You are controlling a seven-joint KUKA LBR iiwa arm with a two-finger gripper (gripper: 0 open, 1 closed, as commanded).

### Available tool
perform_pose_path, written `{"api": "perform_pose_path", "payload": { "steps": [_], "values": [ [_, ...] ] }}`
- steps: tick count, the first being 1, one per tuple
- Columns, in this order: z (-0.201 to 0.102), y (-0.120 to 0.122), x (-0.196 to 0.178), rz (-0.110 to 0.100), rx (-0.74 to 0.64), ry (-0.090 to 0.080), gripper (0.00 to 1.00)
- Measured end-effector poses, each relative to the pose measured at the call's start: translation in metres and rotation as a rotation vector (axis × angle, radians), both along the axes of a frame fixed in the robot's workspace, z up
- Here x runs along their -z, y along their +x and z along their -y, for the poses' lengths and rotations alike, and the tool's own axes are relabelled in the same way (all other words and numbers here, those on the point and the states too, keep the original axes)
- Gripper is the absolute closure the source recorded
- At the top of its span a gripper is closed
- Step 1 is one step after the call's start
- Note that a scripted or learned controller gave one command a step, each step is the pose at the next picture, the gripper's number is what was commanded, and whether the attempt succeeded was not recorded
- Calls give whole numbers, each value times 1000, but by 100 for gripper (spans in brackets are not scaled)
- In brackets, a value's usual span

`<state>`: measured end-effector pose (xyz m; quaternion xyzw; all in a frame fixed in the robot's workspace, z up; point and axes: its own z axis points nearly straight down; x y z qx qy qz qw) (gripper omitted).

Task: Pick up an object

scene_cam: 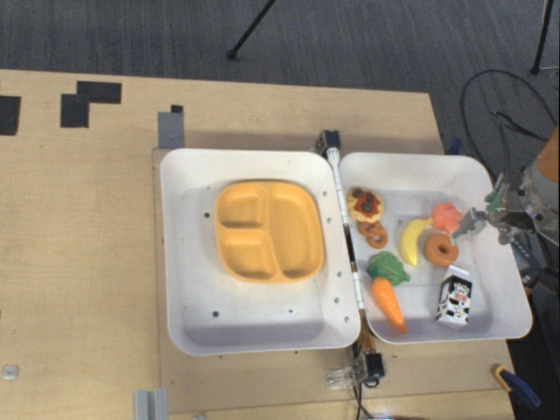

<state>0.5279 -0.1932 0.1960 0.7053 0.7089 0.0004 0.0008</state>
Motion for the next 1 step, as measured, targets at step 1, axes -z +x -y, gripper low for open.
{"api": "perform_pose_path", "payload": {
  "steps": [1],
  "values": [
    [-9, -41, 100, 0, -254, 0, 0]
  ]
}}
